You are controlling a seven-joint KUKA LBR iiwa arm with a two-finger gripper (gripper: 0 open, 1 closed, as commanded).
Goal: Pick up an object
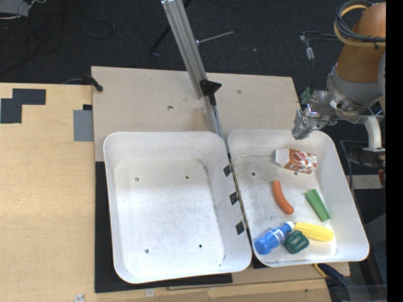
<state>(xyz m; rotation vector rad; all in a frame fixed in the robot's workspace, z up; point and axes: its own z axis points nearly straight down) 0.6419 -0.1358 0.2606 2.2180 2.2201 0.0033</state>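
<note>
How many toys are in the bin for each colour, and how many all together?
Orange: 1, the sausage
Green: 2, the long stick and the dark green piece
Yellow: 1, the corn
Blue: 1, the bottle
Red and white: 1, the small carton
Total: 6, all in the right bin

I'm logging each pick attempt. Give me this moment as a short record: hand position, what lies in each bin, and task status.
hand: over the far edge of the right bin, above the carton
right bin contents: small carton, orange sausage, green block, yellow corn, blue bottle, dark green piece
left bin: white, beside the right bin
task status: nothing picked up yet
</note>
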